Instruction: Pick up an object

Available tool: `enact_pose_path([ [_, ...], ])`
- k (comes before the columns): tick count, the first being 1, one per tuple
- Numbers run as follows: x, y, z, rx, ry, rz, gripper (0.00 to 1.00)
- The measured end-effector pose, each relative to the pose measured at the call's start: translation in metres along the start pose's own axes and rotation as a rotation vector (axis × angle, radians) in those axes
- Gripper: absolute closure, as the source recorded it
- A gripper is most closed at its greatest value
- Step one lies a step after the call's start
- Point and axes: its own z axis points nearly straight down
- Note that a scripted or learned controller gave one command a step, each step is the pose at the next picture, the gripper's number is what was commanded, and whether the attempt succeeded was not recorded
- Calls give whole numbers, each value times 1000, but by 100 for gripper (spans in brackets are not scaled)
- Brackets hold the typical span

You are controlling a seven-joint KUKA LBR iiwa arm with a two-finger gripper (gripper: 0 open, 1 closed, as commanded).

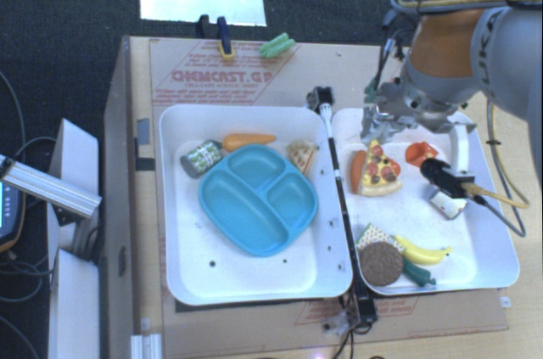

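Hovering over the back edge of the right bin [496, 260], the pincer [379, 126] hangs just above the pizza slice [378, 171]; whether it is wide or narrow I cannot tell. The slice lies flat near that bin's back left corner, beside the divider, with a red piece [421, 152] near it toward the right. It looks like a light, stiff plastic toy, probably slippery, so gripping across its narrow tip or straight sides seems wisest. A banana [422, 250] and a brown cookie [382, 262] lie along the front edge.

The blue divided plate [257, 200] looks like smooth, glossy plastic. Both white bins [195, 264] seem matt plastic. The desk [339, 64] surface looks like printed cardboard.
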Motion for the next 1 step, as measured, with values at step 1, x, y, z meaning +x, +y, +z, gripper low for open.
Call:
enact_pose_path([
  [1,-54,-9,-23,0,-2,4,100],
])
